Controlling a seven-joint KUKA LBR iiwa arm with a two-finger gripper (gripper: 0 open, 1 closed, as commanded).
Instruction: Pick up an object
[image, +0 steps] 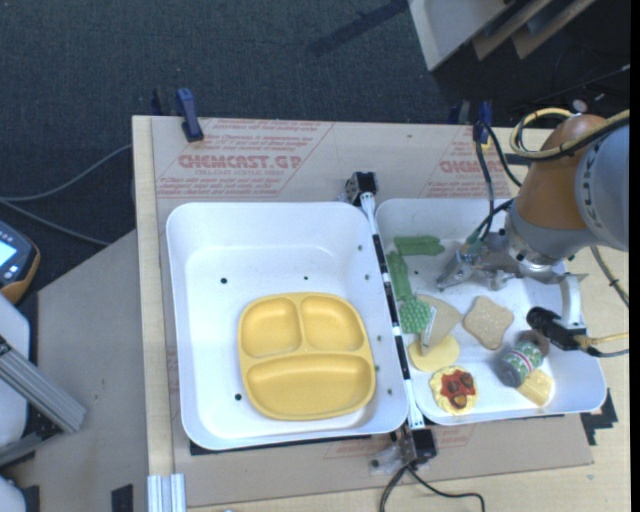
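The right bin (590, 392) holds several toy foods. A flat green piece (416, 245) and a green strip (399, 280) lie at its left. Nearer the front are a green-and-white wedge (416, 318), a yellow disc (436, 353) and a slice of bread (487, 322). A small pizza with red topping (455, 389), a can (518, 362) and a yellow cheese wedge (540, 388) sit along the front. My gripper (470, 268) is low in the back of this bin, just right of the flat green piece and behind the bread. Nothing visibly sits in it.
The left bin (200, 240) holds a yellow divided plate (305, 355). A ridge (385, 300) separates the two bins. The arm's orange band (560, 185) and cables (495, 215) hang over the right bin's back right corner. A black part (547, 325) juts beside the can.
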